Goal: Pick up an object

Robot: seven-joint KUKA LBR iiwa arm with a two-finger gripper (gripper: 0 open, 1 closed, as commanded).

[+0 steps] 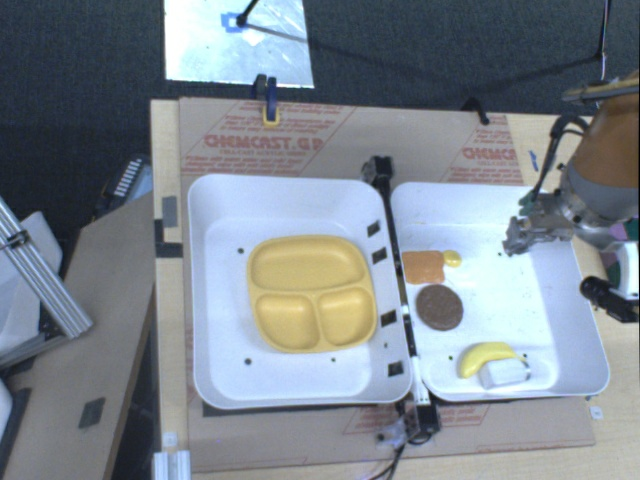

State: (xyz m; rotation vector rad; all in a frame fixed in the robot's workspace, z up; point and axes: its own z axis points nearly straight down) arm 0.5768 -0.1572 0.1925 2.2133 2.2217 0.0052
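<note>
I see a tan surface point(120, 298) set on dark carpet, with a printed cardboard sheet point(330, 133) under two white bins. Nearest me, at the lower right of the frame, a yellow banana point(484, 356) lies in the right bin point(560, 318) with a small white block point(504, 372) touching its lower right side. Just above them sits a round brown cookie point(439, 307), and above that an orange-tan square piece point(423, 266) with a small yellow bit point(452, 259) touching its right edge. All of these rest on the bin floor, toward its left half.

In the left bin point(215, 268), at the middle of the frame, I see a yellow divided plate point(305, 293) with three compartments lying flat.

At the right edge, the gripper point(522, 234) hangs over the upper right part of the right bin, well apart from the food pieces, with the orange band of the arm point(608, 143) above it. I cannot tell whether the fingers are spread or closed, and I see nothing between them.

Farther back, a yellow-and-blue clamp point(268, 100) grips the top edge of the cardboard, and a shiny silver sheet point(238, 28) lies on the carpet at the upper left.
</note>
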